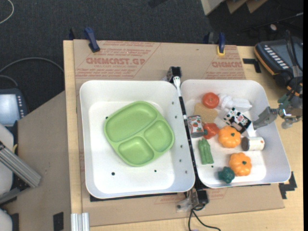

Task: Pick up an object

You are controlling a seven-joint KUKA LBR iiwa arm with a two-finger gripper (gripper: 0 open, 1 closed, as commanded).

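Two round orange pumpkins (229, 137) sit in the right bin (276, 150) among small toys. The gripper (269, 115) hangs at that bin's right edge. I cannot tell how it is set.

Divided plate (139, 139) in left bin (91, 129), 2 pumpkins (229, 137) in right bin (269, 143)

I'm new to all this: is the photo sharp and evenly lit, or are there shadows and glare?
Camera view: lighting is soft and even; the green tray casts only a faint shadow in the left bin; no harsh glare on the white plastic; small toys like the pumpkins look slightly soft; the gripper at the right bin's edge is blurry.
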